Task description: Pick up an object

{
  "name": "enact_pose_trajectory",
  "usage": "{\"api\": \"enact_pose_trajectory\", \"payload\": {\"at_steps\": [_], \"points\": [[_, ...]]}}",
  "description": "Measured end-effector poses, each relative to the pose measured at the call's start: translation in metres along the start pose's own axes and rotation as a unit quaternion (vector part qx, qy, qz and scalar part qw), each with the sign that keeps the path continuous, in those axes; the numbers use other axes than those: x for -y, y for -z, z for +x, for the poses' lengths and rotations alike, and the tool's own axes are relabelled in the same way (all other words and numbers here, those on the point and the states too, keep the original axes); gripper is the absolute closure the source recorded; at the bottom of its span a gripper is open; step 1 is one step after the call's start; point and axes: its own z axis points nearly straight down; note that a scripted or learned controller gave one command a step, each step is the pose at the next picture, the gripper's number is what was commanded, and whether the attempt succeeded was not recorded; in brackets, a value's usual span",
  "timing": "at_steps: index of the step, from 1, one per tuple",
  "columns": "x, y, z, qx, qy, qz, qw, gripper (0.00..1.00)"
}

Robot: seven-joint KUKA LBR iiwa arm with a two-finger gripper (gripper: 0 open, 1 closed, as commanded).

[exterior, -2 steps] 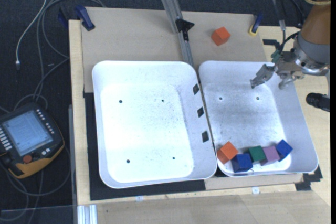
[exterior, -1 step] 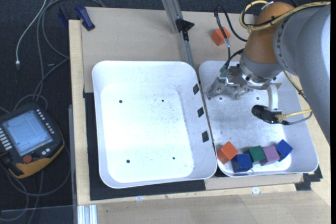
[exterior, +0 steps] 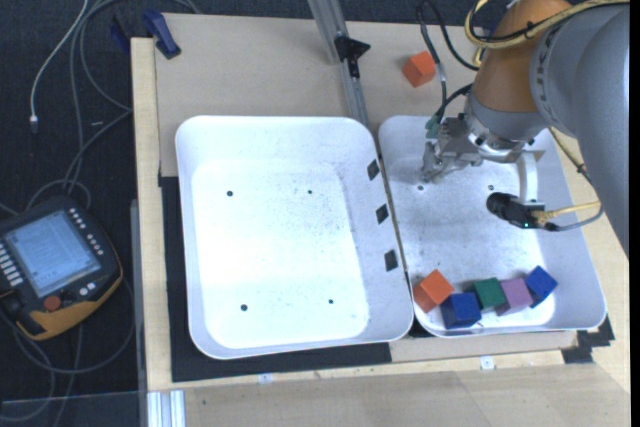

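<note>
Worktop [exterior: 260, 65] bore two bins; gripper [exterior: 430, 170] hovered upper right, finger state untellable. Blocks [exterior: 487, 295] clustered lower right: it should descend squarely over one.

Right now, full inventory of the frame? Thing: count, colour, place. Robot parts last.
Bins: 2, white, side by side on the bench; left bin, right bin.
Blocks in right bin, along its near edge: 5; orange block, dark blue block, green block, pink-purple block, blue block.
Loose orange block: 1, on the bench beyond the right bin.
Aluminium post: 1, silver, behind the bins.
Blue clamp: 1, bench's far left corner.
Teach pendant: 1, grey and orange, floor at left.
Arm: 1, grey with orange band, over the right bin.
Gripper: 1, above the right bin's far part.
</note>
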Motion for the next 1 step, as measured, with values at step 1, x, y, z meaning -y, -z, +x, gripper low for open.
{"api": "enact_pose_trajectory", "payload": {"at_steps": [1], "points": [[0.0498, 0.0933, 0.0717, -0.001, 0.003, -0.003, 1.0000, 1.00]]}}
